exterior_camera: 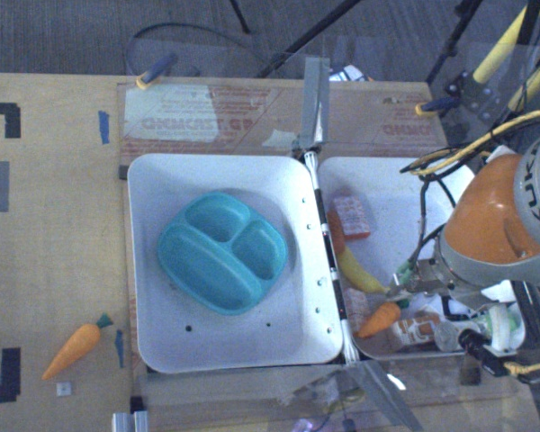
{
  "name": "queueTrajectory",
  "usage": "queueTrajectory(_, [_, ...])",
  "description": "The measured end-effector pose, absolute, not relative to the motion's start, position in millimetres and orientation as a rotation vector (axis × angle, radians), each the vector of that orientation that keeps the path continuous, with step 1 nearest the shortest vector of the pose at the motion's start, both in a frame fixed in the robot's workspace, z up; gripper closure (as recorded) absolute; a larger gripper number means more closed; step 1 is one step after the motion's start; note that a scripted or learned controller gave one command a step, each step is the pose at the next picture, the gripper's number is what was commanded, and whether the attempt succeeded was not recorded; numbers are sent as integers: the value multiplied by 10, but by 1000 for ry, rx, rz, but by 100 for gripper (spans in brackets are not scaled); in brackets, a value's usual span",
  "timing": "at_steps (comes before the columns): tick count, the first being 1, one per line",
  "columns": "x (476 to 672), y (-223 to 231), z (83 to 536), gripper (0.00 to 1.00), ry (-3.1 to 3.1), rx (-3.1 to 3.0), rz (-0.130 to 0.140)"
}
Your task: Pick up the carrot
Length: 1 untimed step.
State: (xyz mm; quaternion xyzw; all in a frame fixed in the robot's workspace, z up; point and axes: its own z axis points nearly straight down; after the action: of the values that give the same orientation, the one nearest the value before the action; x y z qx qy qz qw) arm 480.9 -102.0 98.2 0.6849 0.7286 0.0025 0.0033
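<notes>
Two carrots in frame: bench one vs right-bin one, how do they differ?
The bench carrot lies outside both bins, left of the left bin, alone on the wood; the bin carrot sits in the right bin among a banana and packets, right by the claw. The bench carrot shows whole and looks larger, with its green top visible. Both are orange and lie at a similar slant.

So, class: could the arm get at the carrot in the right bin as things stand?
Probably yes. That carrot lies uncovered beside the banana, and the hand hangs just above it in the right bin.
</notes>
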Motion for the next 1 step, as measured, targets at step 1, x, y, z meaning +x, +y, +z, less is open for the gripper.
queueTrajectory(1, [4787,-869,1877,100,2210,2237,-3])
